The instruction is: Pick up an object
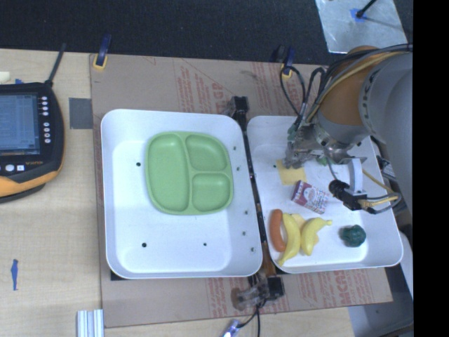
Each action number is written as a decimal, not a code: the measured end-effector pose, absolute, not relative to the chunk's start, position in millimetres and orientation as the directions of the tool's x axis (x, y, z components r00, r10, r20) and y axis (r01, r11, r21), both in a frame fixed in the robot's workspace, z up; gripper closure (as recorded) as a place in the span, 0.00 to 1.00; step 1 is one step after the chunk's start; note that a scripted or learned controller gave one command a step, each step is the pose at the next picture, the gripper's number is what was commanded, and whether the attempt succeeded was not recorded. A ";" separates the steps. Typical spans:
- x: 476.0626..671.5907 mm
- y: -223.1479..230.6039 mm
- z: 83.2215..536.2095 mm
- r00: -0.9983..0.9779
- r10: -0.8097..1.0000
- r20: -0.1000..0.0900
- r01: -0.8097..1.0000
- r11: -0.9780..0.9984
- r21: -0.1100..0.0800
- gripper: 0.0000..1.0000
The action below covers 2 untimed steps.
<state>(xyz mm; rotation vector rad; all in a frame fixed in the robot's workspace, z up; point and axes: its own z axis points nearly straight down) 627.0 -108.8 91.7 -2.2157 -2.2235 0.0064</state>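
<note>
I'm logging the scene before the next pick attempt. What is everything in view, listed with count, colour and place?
bins: 2, white, side by side on the bench
divided plate: 1, green, in the left bin
yellow block: 1, yellow, right bin, under the gripper
packet: 1, red and white, middle of right bin
sausage: 1, orange-red, right bin, beside the bananas
bananas: 1 bunch, yellow, front of right bin
round object: 1, dark green, right bin, front right
teach pendant: 1, grey and orange, far left
arm: 1, grey and orange, from the right
gripper: 1, over the right bin's back
</note>
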 end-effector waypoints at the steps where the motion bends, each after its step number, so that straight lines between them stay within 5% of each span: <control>1: 642.1 -118.1 92.1 -0.004 1.000 0.000 1.000 0.004 -0.002 0.00; 2: 642.1 -101.9 91.7 -0.006 1.000 0.000 1.000 0.006 -0.005 0.00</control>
